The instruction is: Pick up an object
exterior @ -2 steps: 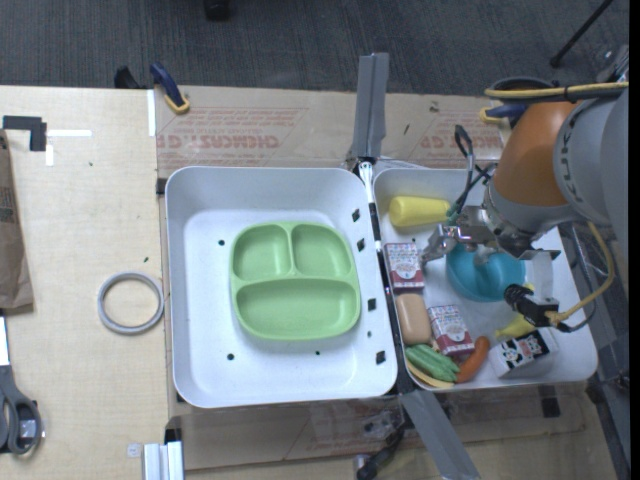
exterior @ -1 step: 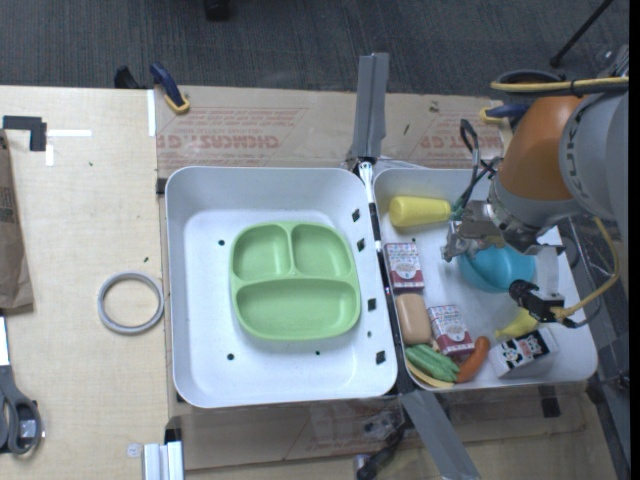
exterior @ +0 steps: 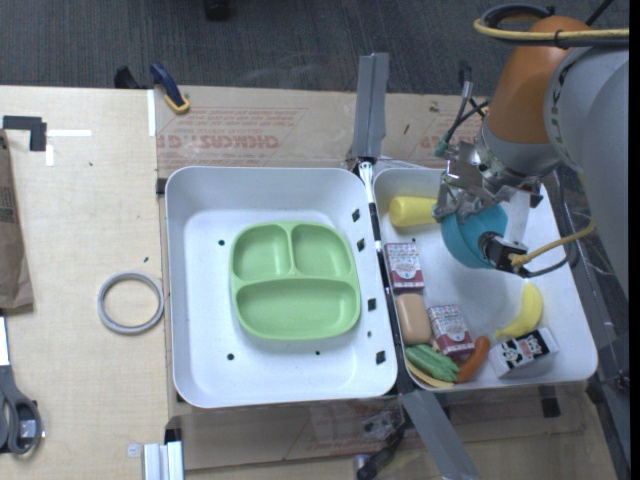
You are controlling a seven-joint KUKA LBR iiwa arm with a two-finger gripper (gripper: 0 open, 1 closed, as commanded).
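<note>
Where the pincer [exterior: 462, 200] hangs, grip unclear, a teal bowl [exterior: 472, 236], rounded, glossy

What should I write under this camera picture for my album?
Grey robot arm's gripper reaches over a blue bowl in the toy-filled right white bin.

Light is even and fairly bright, falling from overhead. The white bins [exterior: 190, 298] are near blown out, with soft shadows along their inner walls. The green tray [exterior: 295, 280] carries a mild sheen. The arm [exterior: 590, 78] at right looks soft and slightly blurred. The dark floor at top is dim and grainy.
</note>
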